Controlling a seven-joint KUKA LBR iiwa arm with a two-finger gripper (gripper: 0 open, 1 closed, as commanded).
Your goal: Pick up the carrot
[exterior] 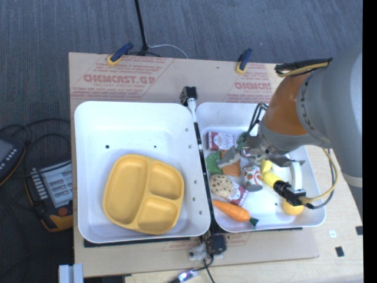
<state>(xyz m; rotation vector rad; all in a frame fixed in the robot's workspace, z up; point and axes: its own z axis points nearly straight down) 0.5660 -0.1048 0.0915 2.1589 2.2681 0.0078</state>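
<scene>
- Brown board covers the surface, and red letters are printed along its far side.
- Next comes the grey arm. It reaches in from the right, with its orange band over the right bin.
- We see the left white bin on the left half of the surface.
- The right white bin sits just beside it, and their walls touch in the middle.
- A yellow plate with three parts lies flat in the left bin, near the front.
- The pincer hangs low in the middle of the right bin, among the toy food. We cannot tell if it is open or closed, and we see nothing held in it.
- The carrot lies on its side in the right bin, near the front wall and toward the left. Its green end points to the right. It is apart from the pincer and closer to the front than the pincer is.
- A round cookie with dark spots lies just behind the carrot.
- A red and white packet lies near the back of the right bin, on the left side.
- Two small blue and yellow clips hold the far edge of the board.
</scene>
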